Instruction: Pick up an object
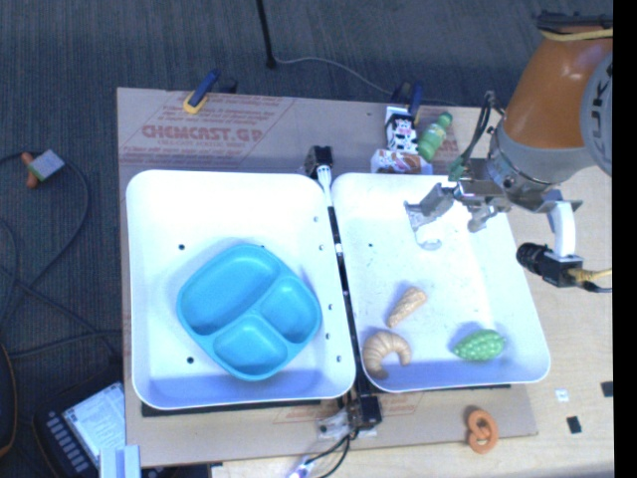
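Note:
The right bin holds three small objects near its front: a tan croissant, a pale cone-shaped pastry and a bumpy green piece. My gripper hangs over the back part of the right bin, well behind those objects. Its two fingers stand apart with nothing between them. The orange band of the arm rises above it at the upper right.
A blue divided plate lies in the left bin. A small carton and a green bottle stand behind the right bin. An orange pretzel shape lies on the board in front of it.

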Robot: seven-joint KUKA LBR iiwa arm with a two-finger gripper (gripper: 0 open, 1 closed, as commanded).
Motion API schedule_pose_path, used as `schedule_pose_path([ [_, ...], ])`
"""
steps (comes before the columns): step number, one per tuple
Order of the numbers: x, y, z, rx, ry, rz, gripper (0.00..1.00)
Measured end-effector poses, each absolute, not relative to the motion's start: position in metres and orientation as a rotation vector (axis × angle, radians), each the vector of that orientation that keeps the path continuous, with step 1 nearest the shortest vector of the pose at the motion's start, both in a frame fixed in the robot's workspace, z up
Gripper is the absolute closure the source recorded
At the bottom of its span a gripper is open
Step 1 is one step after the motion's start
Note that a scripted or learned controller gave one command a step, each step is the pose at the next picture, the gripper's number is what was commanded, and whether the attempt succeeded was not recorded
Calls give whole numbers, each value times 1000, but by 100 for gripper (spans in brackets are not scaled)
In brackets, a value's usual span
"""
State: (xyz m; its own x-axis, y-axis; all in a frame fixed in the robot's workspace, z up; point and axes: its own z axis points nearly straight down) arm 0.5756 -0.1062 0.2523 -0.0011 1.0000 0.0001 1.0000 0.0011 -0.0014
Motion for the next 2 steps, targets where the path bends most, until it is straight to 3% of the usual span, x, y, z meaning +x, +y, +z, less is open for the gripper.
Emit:
schedule_pose_path([
  [1,555,-96,123,-2217,-2218,6,0],
  [2,502,-123,89,-2226,-2223,-3,0],
])
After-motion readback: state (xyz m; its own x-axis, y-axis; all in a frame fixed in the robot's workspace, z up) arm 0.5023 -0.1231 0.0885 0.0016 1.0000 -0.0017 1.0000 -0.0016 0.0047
